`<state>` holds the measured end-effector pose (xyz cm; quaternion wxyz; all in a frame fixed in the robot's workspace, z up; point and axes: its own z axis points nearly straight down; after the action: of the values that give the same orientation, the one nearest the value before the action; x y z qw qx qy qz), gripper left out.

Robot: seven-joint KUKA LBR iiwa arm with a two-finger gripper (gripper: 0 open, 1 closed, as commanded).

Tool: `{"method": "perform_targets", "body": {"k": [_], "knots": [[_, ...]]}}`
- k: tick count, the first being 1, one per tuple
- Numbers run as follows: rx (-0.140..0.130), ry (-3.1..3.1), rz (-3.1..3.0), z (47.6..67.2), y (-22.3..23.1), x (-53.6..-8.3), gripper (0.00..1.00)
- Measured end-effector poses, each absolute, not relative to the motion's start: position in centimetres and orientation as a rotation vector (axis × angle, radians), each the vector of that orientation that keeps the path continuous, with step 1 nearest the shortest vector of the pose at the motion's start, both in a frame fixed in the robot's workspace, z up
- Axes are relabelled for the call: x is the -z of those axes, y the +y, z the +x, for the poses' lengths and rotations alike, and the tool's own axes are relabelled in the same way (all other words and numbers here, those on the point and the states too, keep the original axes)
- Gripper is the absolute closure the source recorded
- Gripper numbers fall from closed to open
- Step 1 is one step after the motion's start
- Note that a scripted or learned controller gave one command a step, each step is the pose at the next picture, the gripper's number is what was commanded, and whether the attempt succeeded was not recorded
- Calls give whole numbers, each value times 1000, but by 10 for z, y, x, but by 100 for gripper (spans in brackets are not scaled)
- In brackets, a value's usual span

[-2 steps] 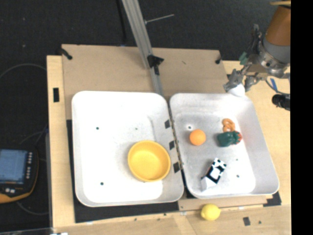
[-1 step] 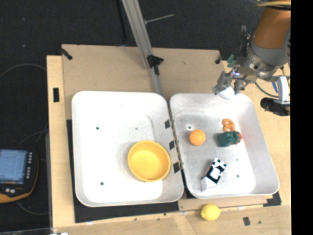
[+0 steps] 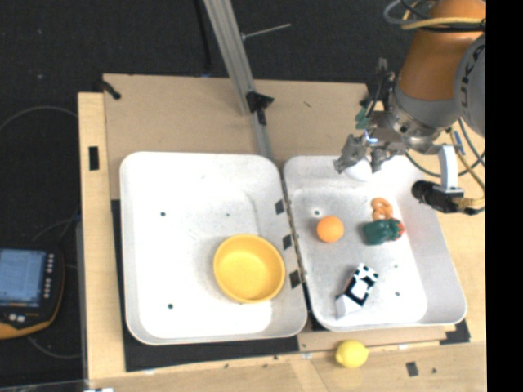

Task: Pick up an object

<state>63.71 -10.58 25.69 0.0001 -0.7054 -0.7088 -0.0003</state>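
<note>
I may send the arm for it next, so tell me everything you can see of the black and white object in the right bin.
The black and white object is a small, elongated block, white at its lower-left end and patterned with black and white patches toward its upper-right end. It looks like hard plastic or printed card. It lies flat and slanted on the floor of the right bin, near the front, touching nothing else. The orange ball sits well behind it.
</note>
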Motion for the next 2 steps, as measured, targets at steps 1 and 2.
{"method": "perform_targets", "body": {"k": [1,2], "knots": [[1,-2227,-2215,629,-59,-248,100],[1,-2226,-2216,610,-13,-237,100]]}}
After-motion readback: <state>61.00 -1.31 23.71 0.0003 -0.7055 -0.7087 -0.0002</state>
